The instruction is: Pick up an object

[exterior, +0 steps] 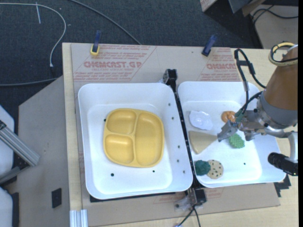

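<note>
Cream wedge (200, 141) tip points left

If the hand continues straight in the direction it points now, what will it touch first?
The hand points left and slightly down. It would probably meet the beige wedge first, but depth is unclear from above, so it may touch the bin floor before it.

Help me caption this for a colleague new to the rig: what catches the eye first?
The yellow divided plate lying alone in the left bin. Next, the gripper low over the right bin, among small items: a green lump, a beige wedge, a white lump and a cookie.
</note>
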Tool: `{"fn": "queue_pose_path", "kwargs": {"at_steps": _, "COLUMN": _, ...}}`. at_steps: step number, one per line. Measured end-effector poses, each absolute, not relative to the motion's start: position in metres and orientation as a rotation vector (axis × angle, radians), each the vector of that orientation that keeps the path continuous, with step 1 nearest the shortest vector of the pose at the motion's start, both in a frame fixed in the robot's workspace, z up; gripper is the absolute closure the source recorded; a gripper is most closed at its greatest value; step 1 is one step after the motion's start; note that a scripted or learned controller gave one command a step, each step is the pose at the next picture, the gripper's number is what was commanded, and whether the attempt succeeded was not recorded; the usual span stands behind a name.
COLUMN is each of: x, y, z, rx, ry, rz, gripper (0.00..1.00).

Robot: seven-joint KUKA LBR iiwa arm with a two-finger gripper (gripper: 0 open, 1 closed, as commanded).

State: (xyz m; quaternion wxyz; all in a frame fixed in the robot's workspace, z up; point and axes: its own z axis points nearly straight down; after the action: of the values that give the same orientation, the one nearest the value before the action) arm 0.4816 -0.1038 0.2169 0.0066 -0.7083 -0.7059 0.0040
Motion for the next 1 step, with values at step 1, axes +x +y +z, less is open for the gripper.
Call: {"fn": "queue_pose_path", "kwargs": {"at_steps": 1, "x": 0.4844, "y": -0.1036, "z": 0.2228, "rx": -2.22, "ry": -2.22, "rz": 0.0, "gripper": 0.0}}
